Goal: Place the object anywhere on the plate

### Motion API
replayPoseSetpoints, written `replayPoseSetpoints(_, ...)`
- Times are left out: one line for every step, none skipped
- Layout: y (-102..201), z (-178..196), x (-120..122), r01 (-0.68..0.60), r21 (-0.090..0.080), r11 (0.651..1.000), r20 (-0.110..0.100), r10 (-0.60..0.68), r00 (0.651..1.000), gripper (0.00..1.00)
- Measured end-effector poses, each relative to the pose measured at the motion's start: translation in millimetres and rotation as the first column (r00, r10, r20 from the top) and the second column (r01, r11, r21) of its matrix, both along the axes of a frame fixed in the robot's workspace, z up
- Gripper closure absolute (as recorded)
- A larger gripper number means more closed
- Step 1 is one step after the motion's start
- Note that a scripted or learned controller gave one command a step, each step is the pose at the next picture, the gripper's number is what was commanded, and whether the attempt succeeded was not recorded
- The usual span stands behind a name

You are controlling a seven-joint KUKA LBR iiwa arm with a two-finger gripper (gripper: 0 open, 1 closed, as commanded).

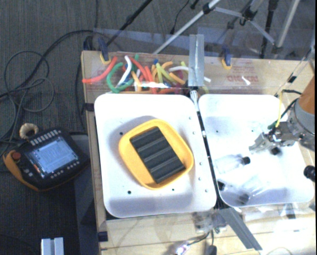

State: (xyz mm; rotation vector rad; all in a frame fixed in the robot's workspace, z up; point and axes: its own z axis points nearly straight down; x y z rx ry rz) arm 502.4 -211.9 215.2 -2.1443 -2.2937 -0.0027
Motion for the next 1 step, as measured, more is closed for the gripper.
replayPoseSetpoints(0.1,0.0,0.0,0.0,0.0,1.0,0.0,0.0,1.0,0.0)
